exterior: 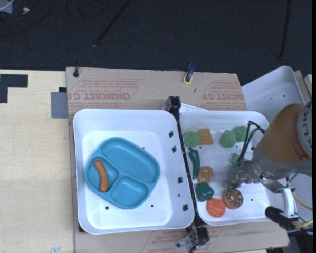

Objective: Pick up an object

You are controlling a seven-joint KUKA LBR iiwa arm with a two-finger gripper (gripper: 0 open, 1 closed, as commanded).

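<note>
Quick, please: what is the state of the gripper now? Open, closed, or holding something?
Gripper: cannot be told; it is low in the right bin, just above the chocolate donut.

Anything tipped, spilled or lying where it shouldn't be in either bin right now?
Nothing stands out. The blue tray lies flat in the left bin with the sausage in one compartment. The toy foods sit loose inside the right bin, none spilled out.

The grey KUKA arm [300, 157] carries a broad, rounded orange band above its wrist. Below the band sits a grey wrist section, ending in a small, dark metal two-finger gripper [235, 177]. A thin black cable [247, 136] loops beside the orange band.
</note>
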